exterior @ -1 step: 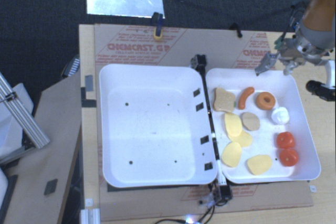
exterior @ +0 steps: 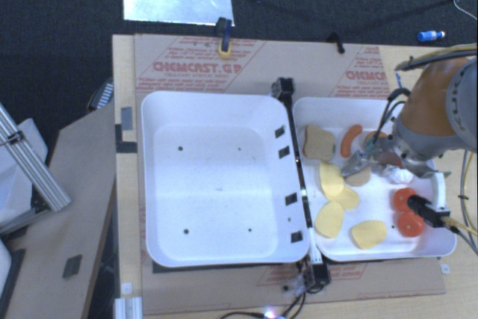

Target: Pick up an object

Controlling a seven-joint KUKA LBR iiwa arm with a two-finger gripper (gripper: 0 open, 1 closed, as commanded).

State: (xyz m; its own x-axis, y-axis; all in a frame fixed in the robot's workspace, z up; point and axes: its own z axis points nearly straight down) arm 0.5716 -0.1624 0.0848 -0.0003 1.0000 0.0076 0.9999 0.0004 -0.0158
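The grey arm with its orange band (exterior: 442, 90) reaches in from three o'clock and bends down over the right shallow white plastic bin (exterior: 314, 110). Its claw (exterior: 364, 160) sits low near the middle of that bin; whether it is spread or pressed together cannot be told, and nothing shows between its tips. Just at the claw's nine o'clock lies a tan bread-like slice (exterior: 319, 142), and at its twelve o'clock an orange-red sausage-shaped piece (exterior: 350, 140). Four pale yellow flat pieces (exterior: 331, 178) spread from the claw's seven o'clock toward the bin's six o'clock edge. Two red round tomato-like pieces (exterior: 407, 210) lie at the bin's four o'clock. The left shallow white plastic bin (exterior: 216, 175) lies at nine o'clock on the cardboard-covered tabletop (exterior: 246, 63).
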